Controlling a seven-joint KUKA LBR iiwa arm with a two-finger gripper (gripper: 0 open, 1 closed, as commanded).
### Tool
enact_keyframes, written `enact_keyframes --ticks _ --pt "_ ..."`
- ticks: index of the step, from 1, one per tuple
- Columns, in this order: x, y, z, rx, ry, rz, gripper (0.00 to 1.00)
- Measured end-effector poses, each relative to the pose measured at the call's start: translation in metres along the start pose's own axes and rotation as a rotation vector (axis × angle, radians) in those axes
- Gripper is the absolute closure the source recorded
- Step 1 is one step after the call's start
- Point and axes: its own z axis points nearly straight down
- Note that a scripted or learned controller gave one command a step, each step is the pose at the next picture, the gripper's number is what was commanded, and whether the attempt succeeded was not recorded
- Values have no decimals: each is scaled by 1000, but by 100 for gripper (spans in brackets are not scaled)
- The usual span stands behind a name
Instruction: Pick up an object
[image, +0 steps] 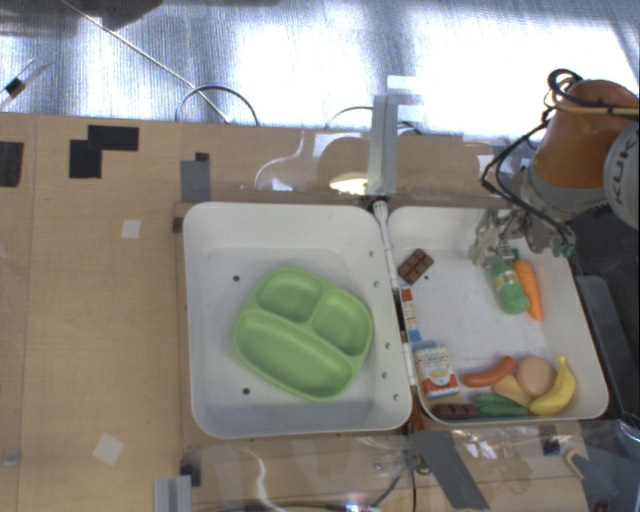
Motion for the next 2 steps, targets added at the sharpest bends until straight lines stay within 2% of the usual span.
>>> enact_keyframes --ticks 1,2 --pt "2 0 1 -2 7 0 0" --pt "15 2 15 -4 11 -8 0"
